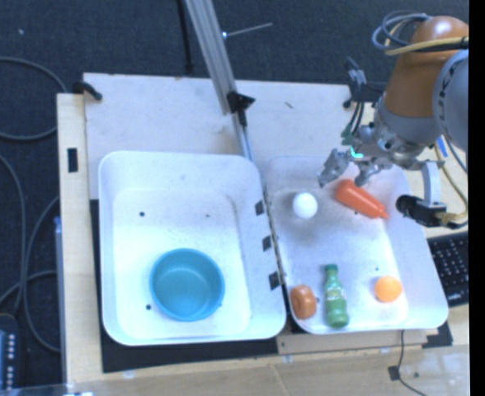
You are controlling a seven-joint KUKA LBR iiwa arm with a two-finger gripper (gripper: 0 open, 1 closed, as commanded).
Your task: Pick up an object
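Overhead, metal gripper (351,168) with fingers spread, nothing held, above tapered orange carrot (360,199), round white ball (305,205) nearby.

We can read no text, label, brand, number or sign on anything here; every surface is too blurred or plain.

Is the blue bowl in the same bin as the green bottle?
No, the blue bowl sits in the left bin, while the green bottle lies in the right bin.
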